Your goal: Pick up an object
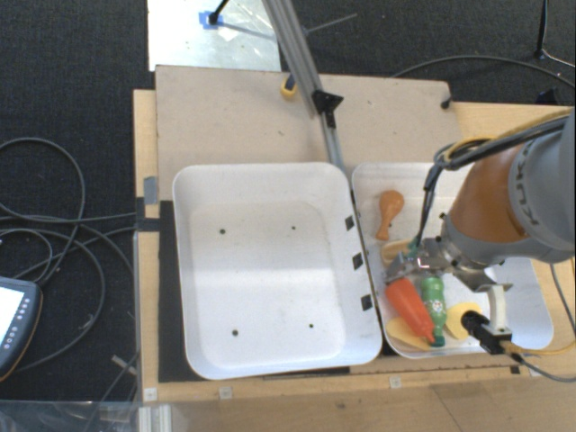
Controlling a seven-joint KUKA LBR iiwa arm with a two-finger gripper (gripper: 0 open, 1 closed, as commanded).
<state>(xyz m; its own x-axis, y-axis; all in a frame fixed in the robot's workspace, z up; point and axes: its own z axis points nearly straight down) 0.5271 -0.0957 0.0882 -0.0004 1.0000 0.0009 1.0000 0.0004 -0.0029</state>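
From the overhead camera I see my arm [504,201] reaching in from the right and bent down over the right bin [540,327], which is where all the loose items lie; the left bin [261,268] beside it shows me just its white floor and a few dark dots. The gripper [421,261] sits low among the clutter near the bin's middle, at the upper ends of a carrot [409,304] and a green bottle [435,300] that lie side by side, slanting toward the near rim. I judge it is placed there because those two are the tallest, most graspable targets in the pile. I cannot tell how far the jaws are parted, nor whether anything is between them: the wrist and some shiny metal parts cover that spot. A yellow piece [466,318] lies just right of the bottle, and another flat yellow shape [405,333] pokes out under the carrot's lower end. A tan drumstick [389,212] rests apart near the bin's far-left side, well clear of the gripper. A black fitting [481,331] on a white bracket hangs off the wrist above the near rim. My guess is that the task's thing is the carrot or the bottle, both lying on the bin floor now, not lifted. The two touching could spoil a clean grasp.
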